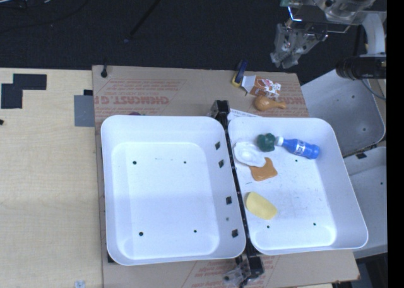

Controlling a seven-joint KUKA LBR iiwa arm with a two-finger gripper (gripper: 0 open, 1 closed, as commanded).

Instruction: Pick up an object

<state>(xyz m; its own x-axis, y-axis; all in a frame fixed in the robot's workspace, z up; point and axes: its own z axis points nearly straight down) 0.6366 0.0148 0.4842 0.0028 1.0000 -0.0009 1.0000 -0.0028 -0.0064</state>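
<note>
The right bin [341,154] holds a blue bottle [300,148], a dark green lump [267,141], a glossy white piece [247,153], a flat orange-brown piece [265,170] and a rounded yellow lump [261,206]. On the cardboard [161,94] beyond it lie a tan pear-shaped toy [267,103] and a small packet [267,86]. The left bin [113,154] is smooth white plastic. The gripper [288,50] hangs high over the far right, touching nothing; whether it is spread, I cannot tell.
</note>
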